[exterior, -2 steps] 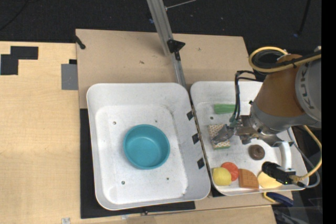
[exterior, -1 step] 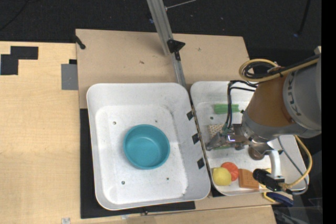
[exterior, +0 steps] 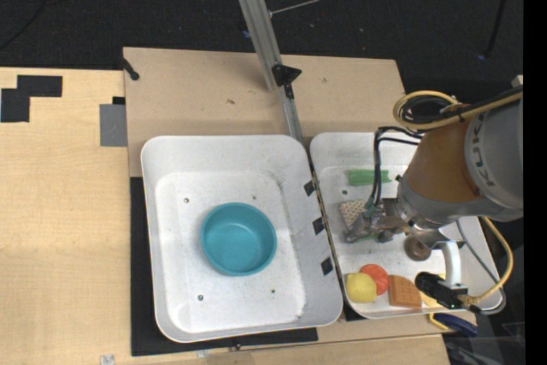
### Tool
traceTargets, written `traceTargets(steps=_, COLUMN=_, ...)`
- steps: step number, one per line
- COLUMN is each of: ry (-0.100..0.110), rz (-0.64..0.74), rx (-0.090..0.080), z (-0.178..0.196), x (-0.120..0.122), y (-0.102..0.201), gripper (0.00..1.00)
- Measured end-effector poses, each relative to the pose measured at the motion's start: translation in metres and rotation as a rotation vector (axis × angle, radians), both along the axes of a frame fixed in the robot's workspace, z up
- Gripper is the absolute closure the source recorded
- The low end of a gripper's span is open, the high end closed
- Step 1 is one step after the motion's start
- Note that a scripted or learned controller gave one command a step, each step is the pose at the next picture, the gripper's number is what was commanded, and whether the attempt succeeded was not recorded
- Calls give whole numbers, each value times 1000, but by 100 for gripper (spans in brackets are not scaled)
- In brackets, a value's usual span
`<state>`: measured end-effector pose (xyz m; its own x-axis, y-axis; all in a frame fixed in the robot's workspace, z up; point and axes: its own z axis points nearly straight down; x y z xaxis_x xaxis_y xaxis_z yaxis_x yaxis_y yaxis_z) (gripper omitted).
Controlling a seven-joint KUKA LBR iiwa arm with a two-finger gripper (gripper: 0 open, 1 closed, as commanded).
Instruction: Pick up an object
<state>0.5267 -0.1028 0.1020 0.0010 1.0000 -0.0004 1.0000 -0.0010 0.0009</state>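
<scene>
- Gripper [exterior: 363, 228] low inside the right bin [exterior: 329, 151], near its left wall; fingers too dark and blurred to tell how far apart, or whether anything sits between them.
- Just beside the gripper tip, a small patterned grey piece [exterior: 350, 208] on the bin floor; touching or not, cannot tell.
- Above that, a green object [exterior: 362, 177] lying flat toward the bin's far side.
- At the near edge of the same bin, a yellow ball [exterior: 361, 288] with a red-orange object [exterior: 374, 273] pressed against it, and an orange block [exterior: 404, 292] just to their right.
- Grey arm [exterior: 494, 158] with orange band [exterior: 436, 162] leaning in from the right over the bin.
- In the left bin [exterior: 167, 158], a teal bowl [exterior: 238, 238], upright, near the centre, well apart from the gripper.
</scene>
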Motion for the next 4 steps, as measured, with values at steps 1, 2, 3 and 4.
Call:
traceTargets(steps=1, ry=-2, rz=1, rx=0, z=41, x=1, y=-1, gripper=100)
traceTargets(steps=2, ry=-3, rz=1, rx=0, z=102, x=2, y=4, gripper=100)
traceTargets(steps=3, ry=-2, rz=0, rx=0, z=149, x=10, y=-2, gripper=100)
traceTargets(steps=4, ry=-2, rz=1, rx=0, z=196, x=10, y=-3, gripper=100)
